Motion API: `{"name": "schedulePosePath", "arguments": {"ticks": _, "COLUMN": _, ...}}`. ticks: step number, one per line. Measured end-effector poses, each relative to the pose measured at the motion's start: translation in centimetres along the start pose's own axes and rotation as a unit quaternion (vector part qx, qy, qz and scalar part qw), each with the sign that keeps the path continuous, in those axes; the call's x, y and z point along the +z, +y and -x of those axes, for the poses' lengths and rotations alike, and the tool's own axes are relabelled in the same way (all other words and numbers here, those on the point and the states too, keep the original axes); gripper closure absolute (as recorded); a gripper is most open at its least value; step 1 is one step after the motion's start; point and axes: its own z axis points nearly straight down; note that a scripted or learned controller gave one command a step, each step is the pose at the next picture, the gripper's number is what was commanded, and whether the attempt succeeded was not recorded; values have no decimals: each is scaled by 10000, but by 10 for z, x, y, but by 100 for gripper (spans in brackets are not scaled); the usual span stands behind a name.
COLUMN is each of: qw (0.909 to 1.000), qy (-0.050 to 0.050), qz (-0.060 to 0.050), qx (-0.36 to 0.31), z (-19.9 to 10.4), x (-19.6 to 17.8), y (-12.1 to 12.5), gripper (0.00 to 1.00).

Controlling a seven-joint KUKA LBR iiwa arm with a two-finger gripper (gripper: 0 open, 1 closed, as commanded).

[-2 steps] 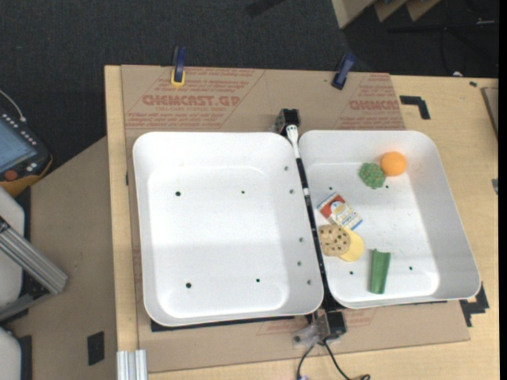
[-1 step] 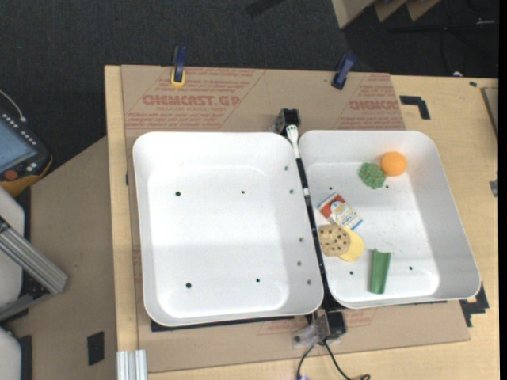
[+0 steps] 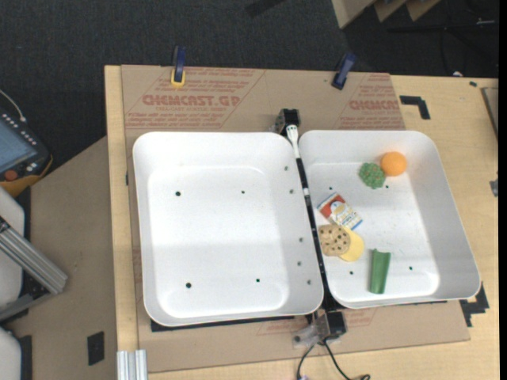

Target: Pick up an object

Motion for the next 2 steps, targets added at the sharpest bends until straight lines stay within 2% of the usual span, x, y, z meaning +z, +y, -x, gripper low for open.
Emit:
{"name": "schedulePosePath", "arguments": {"ticks": 1, "qw": 10000, "qy": -10, "qz": 19, "qx": -1, "z": 0, "x": -15, "y": 0, "gripper": 100}}
{"name": "schedulePosePath", "arguments": {"ticks": 2, "qw": 10000, "qy": 0, "qz": -5, "qx": 0, "z": 0, "x": -8, "y": 0, "gripper": 100}}
